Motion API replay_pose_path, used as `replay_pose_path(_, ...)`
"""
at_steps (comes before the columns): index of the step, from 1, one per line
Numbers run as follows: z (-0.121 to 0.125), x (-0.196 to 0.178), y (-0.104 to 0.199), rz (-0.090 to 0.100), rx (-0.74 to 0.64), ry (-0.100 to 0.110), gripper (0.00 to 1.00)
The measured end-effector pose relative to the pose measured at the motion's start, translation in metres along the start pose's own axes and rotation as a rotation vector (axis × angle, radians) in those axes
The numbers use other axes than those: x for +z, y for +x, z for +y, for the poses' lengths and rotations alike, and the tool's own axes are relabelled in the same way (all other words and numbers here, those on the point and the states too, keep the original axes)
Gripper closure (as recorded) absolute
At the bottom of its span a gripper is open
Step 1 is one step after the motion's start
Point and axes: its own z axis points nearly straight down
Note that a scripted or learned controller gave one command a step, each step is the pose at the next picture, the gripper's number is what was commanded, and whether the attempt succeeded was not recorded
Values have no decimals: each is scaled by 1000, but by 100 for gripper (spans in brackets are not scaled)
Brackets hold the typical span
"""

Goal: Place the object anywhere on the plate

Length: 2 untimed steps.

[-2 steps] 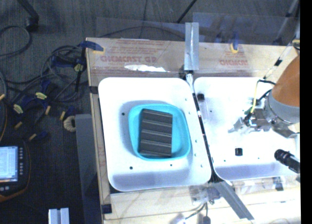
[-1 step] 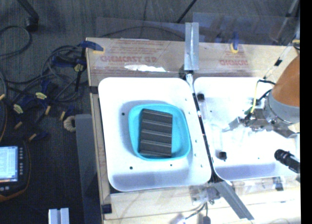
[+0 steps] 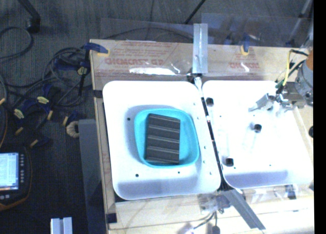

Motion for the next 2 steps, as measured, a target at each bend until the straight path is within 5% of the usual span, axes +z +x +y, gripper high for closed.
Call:
replay_pose_path(1,-39,53,-6,2,19,3,0)
replay_pose_path(2,73,-36,4,-1,-49,-1,0)
